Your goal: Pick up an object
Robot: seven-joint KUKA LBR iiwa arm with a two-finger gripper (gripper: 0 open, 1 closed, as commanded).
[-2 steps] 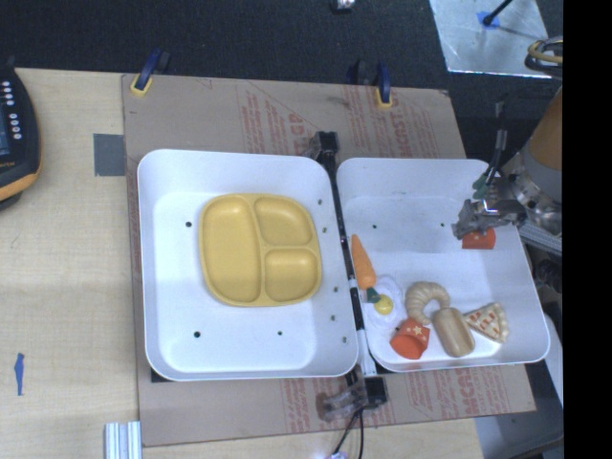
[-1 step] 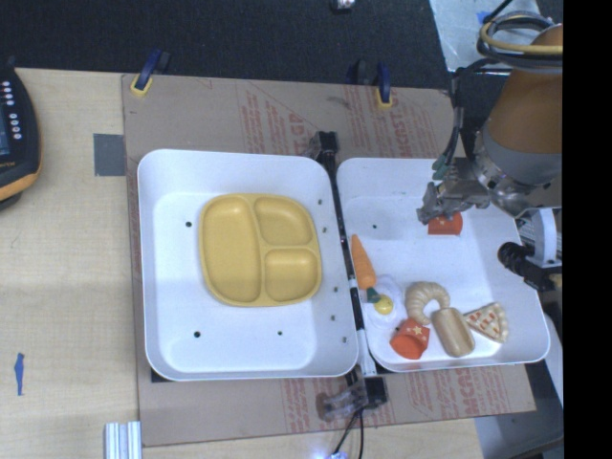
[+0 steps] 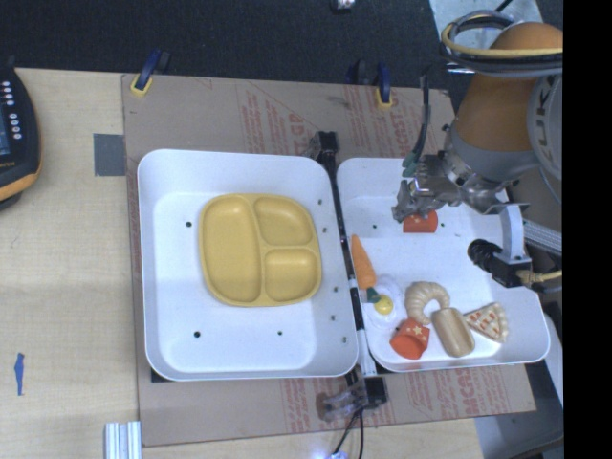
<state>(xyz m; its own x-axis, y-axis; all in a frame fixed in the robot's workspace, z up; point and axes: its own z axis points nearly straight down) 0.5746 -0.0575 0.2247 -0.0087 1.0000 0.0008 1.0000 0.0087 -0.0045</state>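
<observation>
While the gripper (image 3: 413,202) hangs low over the far part of the right bin (image 3: 535,352), a small red object (image 3: 421,223) sits directly at its fingertips; whether the fingers clamp it, I cannot tell. Nearer lie a carrot (image 3: 362,261), croissant (image 3: 425,297), hot dog (image 3: 452,332) and pizza slice (image 3: 488,321). A yellow divided plate (image 3: 259,249) rests in the left bin (image 3: 163,352).

Gripper (image 3: 415,202) sits low in the right bin (image 3: 535,347), touching a red object (image 3: 422,223)
</observation>
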